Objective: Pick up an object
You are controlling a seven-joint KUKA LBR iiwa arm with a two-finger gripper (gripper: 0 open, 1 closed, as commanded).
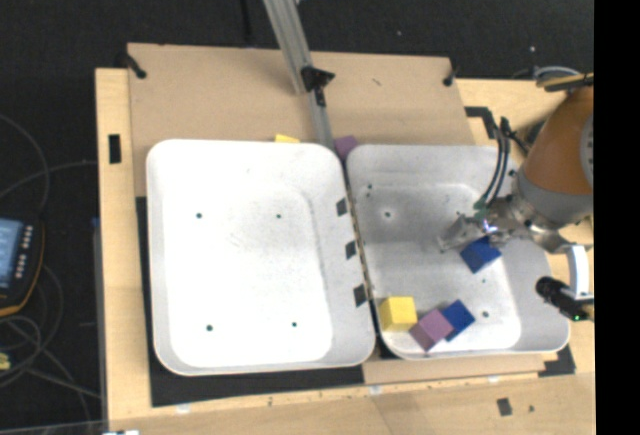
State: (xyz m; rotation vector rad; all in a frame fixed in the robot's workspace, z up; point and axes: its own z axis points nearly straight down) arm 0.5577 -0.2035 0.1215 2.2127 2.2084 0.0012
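In the right bin [400, 173] we see a small blue cube [481, 255] touching the gripper [468, 231], whose grip we cannot tell

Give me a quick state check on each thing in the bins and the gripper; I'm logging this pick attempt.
gripper: low in the right bin, beside a blue block; grasp unclear.
blue block at the gripper: on the bin floor, tilted.
yellow block: resting by the bin's front left corner.
purple block: resting, touching the second blue block.
left bin: flat on the bench.
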